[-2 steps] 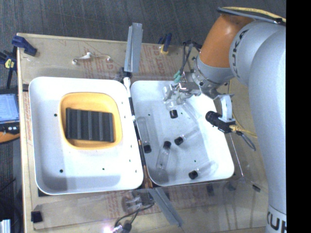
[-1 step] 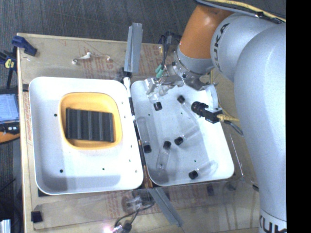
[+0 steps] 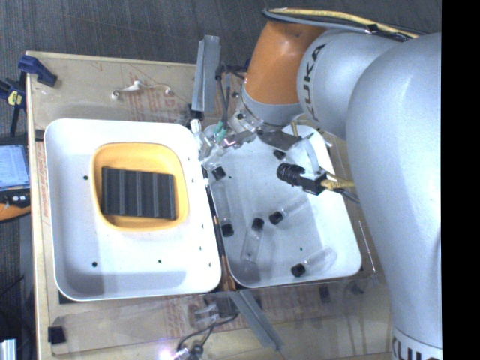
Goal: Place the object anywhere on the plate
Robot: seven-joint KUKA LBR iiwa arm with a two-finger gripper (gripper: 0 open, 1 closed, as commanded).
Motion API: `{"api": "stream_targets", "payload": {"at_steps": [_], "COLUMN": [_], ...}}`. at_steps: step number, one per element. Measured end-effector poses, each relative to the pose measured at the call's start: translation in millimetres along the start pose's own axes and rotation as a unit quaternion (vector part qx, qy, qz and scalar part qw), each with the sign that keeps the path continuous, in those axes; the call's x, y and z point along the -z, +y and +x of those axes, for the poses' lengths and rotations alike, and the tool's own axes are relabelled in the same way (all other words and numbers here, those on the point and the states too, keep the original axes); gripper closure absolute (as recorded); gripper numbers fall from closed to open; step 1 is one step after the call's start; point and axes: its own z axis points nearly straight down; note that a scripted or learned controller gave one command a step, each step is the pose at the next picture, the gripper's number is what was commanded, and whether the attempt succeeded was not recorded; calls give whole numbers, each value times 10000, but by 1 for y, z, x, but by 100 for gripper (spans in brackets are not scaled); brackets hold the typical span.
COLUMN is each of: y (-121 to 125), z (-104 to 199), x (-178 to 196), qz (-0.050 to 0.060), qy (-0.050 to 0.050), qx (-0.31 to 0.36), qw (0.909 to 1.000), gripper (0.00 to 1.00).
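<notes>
Objects [image 3: 251, 244], small clear vials with dark caps, lie scattered in right bin [image 3: 345, 257], nearest one by front wall; none on plate yet. Plate [image 3: 139, 156], yellow rim around dark ribbed centre, sits in left bin [image 3: 67, 201], likely as drop target. Tool [image 3: 214, 145] hangs farther back over divide between bins; grip state cannot be told, nothing visibly held. Arm [image 3: 360, 88] covers right bin's far corner.
</notes>
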Motion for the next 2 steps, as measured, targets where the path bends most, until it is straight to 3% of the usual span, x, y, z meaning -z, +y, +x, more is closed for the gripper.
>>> {"api": "stream_targets", "payload": {"at_steps": [1,2], "y": [20,20], "z": [23,23], "x": [-2,-2], "qz": [-22,-21], "qy": [-17,-18], "qx": [1263,1263], "qw": [9920,9920], "gripper": [100,0]}}
